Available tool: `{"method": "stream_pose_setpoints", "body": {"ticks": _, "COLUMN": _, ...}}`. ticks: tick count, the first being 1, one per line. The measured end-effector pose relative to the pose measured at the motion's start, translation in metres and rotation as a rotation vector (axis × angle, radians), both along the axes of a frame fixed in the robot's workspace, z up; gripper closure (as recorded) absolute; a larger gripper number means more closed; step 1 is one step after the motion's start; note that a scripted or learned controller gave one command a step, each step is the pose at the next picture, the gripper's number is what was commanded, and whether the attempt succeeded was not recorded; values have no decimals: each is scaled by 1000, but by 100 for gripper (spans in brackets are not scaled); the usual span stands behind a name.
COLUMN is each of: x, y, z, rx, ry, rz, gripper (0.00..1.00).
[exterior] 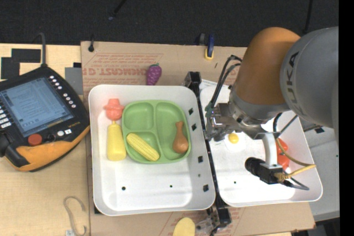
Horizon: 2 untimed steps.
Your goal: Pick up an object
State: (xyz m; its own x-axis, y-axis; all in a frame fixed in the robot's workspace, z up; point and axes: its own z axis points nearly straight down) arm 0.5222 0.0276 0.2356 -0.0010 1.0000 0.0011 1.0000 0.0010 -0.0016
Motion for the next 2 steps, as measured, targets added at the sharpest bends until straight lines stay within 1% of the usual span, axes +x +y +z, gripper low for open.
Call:
{"method": "stream_pose_setpoints", "body": {"ticks": 1, "x": 0, "y": 10, "z": -14, "rx": -1, "ry": 4, "rz": -2, "gripper": 100}}
{"method": "stream_pose_setpoints", "body": {"ticks": 2, "x": 6, "y": 11, "z": -14, "rx": -1, "ry": 1, "rz": 0, "gripper": 100}}
